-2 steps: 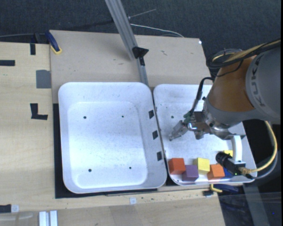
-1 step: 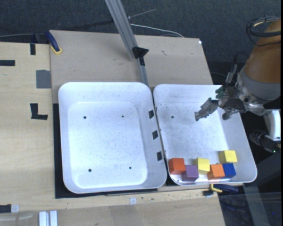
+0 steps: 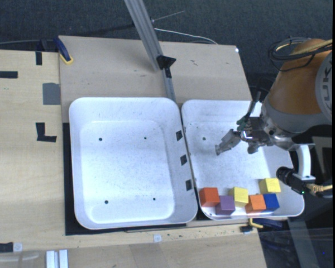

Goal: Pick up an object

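Note:
Several small blocks lie along the near edge of the right bin (image 3: 212,116): an orange-red block (image 3: 209,196), a purple block (image 3: 227,204), a yellow block (image 3: 240,195), an orange block (image 3: 256,202), a blue block (image 3: 271,201) and another yellow block (image 3: 269,185). My gripper (image 3: 225,144) hangs over the middle of the right bin, pointing left, well above and behind the blocks. Nothing shows between its fingers.
The left bin (image 3: 123,161) sits beside the right one, with black clips along their shared rim. A slanted metal pole (image 3: 148,29) rises from the bench behind the bins. The orange-banded arm (image 3: 298,88) covers the right bin's far right side.

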Available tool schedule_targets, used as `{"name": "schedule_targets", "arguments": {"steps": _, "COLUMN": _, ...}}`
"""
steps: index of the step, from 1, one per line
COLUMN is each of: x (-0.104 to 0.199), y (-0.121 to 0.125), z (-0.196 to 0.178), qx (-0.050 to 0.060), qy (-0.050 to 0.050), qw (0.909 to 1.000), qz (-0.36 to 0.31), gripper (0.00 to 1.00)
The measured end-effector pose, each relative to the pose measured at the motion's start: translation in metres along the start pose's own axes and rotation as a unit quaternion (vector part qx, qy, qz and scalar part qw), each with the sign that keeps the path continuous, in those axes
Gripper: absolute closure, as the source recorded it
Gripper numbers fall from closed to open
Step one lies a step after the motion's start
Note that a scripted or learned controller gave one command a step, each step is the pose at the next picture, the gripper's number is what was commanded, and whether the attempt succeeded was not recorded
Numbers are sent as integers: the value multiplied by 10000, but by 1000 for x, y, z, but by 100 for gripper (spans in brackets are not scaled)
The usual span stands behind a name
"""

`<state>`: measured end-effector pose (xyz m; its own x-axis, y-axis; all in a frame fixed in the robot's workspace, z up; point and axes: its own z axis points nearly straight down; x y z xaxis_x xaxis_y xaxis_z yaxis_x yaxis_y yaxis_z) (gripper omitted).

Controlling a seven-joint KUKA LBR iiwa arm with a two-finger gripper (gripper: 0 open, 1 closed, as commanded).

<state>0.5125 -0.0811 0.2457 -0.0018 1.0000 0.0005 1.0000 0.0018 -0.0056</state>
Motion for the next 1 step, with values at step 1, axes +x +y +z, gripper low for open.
{"name": "schedule_targets", "arguments": {"steps": 1, "x": 38, "y": 34, "z": 57, "qx": 2, "qy": 2, "qw": 10000, "qz": -15, "gripper": 0}}
